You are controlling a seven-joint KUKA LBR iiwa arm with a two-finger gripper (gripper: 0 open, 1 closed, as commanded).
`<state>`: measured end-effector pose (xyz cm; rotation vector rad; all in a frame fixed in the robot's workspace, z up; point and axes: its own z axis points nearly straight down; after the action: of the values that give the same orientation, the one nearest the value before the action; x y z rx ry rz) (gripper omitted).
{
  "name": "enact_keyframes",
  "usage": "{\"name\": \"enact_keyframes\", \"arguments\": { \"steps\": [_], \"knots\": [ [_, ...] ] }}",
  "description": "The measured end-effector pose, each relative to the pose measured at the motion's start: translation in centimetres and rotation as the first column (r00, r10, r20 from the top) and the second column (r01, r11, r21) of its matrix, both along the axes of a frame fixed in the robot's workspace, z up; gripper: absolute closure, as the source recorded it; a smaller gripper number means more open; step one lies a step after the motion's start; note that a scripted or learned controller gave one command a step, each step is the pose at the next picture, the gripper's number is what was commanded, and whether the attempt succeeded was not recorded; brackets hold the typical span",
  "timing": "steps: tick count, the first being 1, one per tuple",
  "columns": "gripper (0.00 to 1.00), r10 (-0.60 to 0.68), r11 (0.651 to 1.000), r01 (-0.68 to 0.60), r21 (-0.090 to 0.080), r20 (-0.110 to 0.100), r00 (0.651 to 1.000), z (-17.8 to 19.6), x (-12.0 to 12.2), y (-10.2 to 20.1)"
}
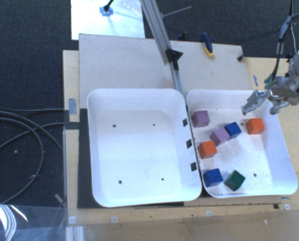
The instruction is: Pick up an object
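Inside the right bin point(290, 177) lie seven coloured blocks point(224, 147) beneath the empty gripper point(262, 104), its fingers spread.

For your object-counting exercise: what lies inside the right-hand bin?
Inside the right-hand bin lie seven blocks: two purple, two blue, two orange, one green block. The gripper overlaps its far corner, covering that patch of floor.

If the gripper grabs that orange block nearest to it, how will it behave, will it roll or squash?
The orange block looks like a flat-faced cube, so it probably slides rather than rolls. Its crisp edges suggest it is stiff, unlikely to squash. It sits apart from the blue block, so the gripper likely has room.
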<state>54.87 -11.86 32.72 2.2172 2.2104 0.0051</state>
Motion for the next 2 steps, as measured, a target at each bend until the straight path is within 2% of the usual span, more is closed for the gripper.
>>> {"name": "enact_keyframes", "arguments": {
  "steps": [1,2],
  "knots": [
    [0.0,0.01,1.0,-0.01,0.005,-0.006,1.0,-2.3,4.6,2.6],
    [0.0,0.01,1.0,-0.01,0.008,-0.008,1.0,-0.3,-3.6,6.7]
  ]
}}
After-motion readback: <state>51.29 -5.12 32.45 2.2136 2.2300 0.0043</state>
